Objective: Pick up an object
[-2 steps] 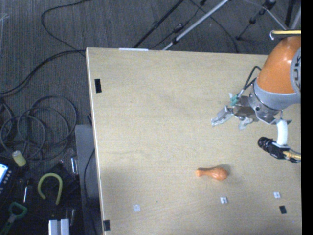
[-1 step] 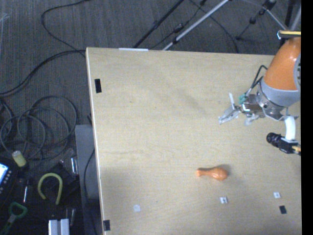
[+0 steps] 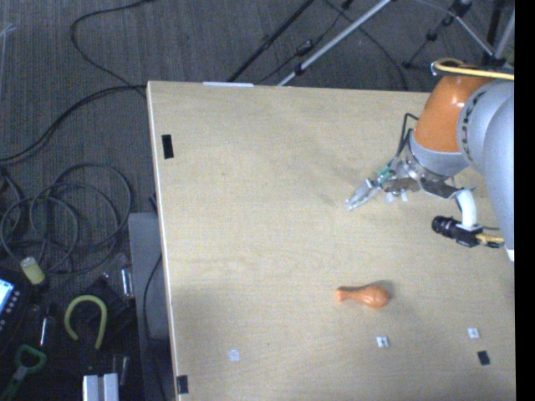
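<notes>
Camera view, arm (image 3: 476, 132) cropped right, tool (image 3: 361, 197) blurred

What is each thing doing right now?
Hand: hanging over the bench, nothing between its fingers.
Orange toy: lying on its side on the wooden bench, apart from the hand.
Arm: reaching in from the right.

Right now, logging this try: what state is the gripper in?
Gripper: above the bare bench top, apart from the orange object; open or closed cannot be told.
</notes>
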You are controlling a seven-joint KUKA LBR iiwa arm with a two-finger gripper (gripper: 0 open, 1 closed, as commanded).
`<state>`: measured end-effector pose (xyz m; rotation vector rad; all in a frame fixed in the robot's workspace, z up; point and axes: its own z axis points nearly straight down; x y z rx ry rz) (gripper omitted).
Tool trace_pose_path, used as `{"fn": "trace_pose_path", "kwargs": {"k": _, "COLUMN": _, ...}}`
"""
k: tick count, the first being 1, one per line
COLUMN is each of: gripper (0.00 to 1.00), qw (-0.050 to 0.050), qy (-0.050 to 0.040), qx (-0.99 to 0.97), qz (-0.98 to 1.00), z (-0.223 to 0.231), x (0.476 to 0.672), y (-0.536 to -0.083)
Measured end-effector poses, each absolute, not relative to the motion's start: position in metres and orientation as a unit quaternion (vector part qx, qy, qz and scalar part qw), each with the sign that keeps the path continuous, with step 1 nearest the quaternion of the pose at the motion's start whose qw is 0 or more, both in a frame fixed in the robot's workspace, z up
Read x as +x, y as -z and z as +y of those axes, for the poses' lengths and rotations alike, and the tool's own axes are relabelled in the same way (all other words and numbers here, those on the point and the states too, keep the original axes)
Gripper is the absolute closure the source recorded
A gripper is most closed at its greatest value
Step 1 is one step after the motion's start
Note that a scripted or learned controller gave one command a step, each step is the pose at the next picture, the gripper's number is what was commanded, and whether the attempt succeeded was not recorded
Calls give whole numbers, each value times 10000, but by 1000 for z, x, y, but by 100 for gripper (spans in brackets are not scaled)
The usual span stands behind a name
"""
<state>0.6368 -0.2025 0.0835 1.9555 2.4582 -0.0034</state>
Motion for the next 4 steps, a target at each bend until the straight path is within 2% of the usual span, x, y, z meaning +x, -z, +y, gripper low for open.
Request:
{"fn": "trace_pose_path", "kwargs": {"k": 1, "gripper": 0, "qw": -2, "qy": -2, "qx": 6061, "qz": 7954, "z": -129, "x": 669, "y": -95}}
{"fn": "trace_pose_path", "kwargs": {"k": 2, "gripper": 0, "qw": 3, "qy": -2, "qx": 4479, "qz": 8941, "z": -106, "x": 669, "y": -84}}
{"fn": "trace_pose_path", "kwargs": {"k": 3, "gripper": 100, "qw": 4, "qy": -24, "qx": 4480, "qz": 8940, "z": -104, "x": 669, "y": -93}}
{"fn": "trace_pose_path", "kwargs": {"k": 4, "gripper": 100, "qw": 3, "qy": 2, "qx": 5434, "qz": 8395, "z": -87, "x": 669, "y": -184}}
